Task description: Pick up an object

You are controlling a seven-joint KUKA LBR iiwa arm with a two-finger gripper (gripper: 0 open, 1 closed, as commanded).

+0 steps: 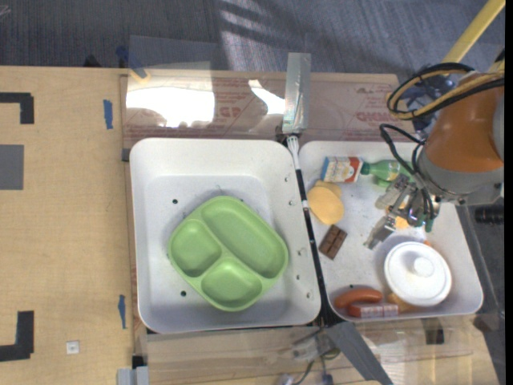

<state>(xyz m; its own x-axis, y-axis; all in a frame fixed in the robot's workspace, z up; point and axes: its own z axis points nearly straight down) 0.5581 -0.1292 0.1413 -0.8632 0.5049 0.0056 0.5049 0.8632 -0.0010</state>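
White plastic bins sit side by side in the camera view: the left bin [148, 167] carries a green divided plate [228, 252], and the right bin [469, 283] holds every loose candidate for picking. The gripper [403, 207] hangs over the upper middle of the right bin, near a green bottle [383, 169] with a red-and-white label; whether its fingers are parted or closed I cannot tell, and nothing can be seen between them. Nearby lie a yellow round piece [326, 204], a brown chocolate-like bar [332, 241], a white lidded pot [417, 273] and a red sausage-shaped item [358, 297] at the front wall. To do the step well, I would pick one target standing apart from its neighbours, such as the brown bar, centre over it, align the fingers across its narrow side, and descend straight, keeping clear of the pot. Red print runs along the cardboard [353, 103] behind the bins, too faint to read; the bottle label is likewise illegible.
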